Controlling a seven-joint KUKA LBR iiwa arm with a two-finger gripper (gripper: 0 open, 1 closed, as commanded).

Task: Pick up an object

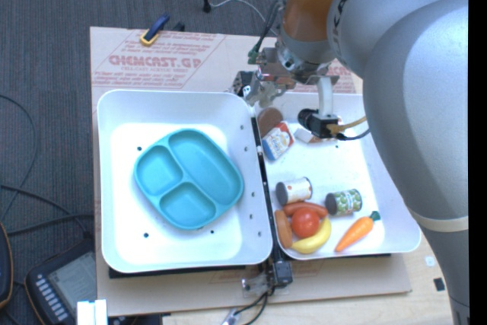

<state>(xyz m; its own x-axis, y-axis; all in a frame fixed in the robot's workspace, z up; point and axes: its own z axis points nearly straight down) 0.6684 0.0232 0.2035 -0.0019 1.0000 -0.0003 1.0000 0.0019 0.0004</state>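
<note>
Half the right white bin (396, 240) hides under my grey arm; gripper (262, 91) state unclear; one blue divided plate (189, 177), one orange carrot (355, 232).

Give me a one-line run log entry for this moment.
tool: at right bin's far left corner | packet: just below tool, not held | carrot, tomato, banana: near edge | left bin: blue tray

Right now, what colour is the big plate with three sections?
Light blue; the divided plate shows in the camera view.
</note>
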